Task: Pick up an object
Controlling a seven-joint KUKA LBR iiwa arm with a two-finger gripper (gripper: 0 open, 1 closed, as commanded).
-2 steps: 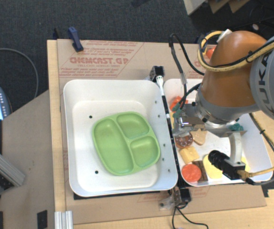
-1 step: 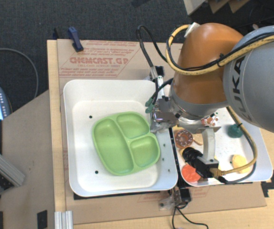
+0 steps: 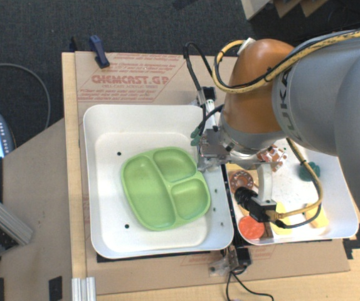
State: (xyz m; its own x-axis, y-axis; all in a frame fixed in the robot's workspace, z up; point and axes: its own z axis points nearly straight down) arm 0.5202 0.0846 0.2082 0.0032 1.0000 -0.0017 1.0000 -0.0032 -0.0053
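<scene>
I read this as the approach step: the arm [image 3: 305, 86] hangs over the wall between the two bins, with the claw [image 3: 227, 158] low at the inner edge of the right bin [image 3: 346, 212], and nothing I can see is held. Whether the claw is apart or together I cannot tell, since the wrist covers it. What could be picked lies in two places: a green tray [image 3: 164, 187] flat in the left bin [image 3: 98, 168], and small things in the right one, a brown piece [image 3: 241, 179] just beside the claw, an orange disc [image 3: 250, 229] near the front wall, and a teal bit [image 3: 310, 168]. My guess is the brown piece is the target; the next move needs a straight drop centred on it, clear of the wall. The arm hides much of the right bin, and the small things are too blurred to name
</scene>
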